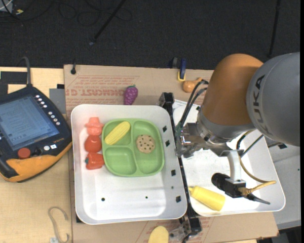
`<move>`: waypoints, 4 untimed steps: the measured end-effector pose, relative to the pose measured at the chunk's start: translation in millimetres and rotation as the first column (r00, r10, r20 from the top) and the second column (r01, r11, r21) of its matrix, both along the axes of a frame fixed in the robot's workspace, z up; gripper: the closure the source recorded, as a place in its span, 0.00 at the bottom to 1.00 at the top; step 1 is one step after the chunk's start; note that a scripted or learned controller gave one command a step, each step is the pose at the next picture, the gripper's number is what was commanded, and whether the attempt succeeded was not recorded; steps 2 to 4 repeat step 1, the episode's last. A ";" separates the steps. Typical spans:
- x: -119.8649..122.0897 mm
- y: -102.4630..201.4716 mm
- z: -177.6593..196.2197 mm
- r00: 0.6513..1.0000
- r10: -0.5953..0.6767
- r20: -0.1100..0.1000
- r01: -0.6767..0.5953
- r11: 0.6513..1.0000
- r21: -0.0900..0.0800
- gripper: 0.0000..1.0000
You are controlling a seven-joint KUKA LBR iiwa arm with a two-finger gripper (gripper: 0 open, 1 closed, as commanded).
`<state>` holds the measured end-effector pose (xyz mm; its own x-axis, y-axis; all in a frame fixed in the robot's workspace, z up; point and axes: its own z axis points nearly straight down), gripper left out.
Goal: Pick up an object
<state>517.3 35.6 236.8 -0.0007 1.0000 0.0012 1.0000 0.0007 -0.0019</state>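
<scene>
The grey arm with its orange band hangs over the right bin. My gripper is low at that bin's left wall, close to the divider between the bins. A yellow oblong toy lies at the right bin's front left, apart from the gripper. In the left bin a green divided plate carries a yellow corn cob and a chip cookie. Red and pink toys are stacked along the plate's left side.
A purple grape bunch and a small orange item rest on the cardboard behind the bins. A yellow item sits in front of the bins. A teach pendant lies on the bench at far left, with a metal hook nearby.
</scene>
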 end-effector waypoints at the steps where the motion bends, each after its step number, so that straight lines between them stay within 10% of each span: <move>1: -5.8 4.3 -3.2 1.000 -0.001 -0.003 0.001 1.000 -0.001 1.00; 4: -5.8 4.3 -3.2 1.000 -0.001 -0.003 0.001 1.000 -0.001 1.00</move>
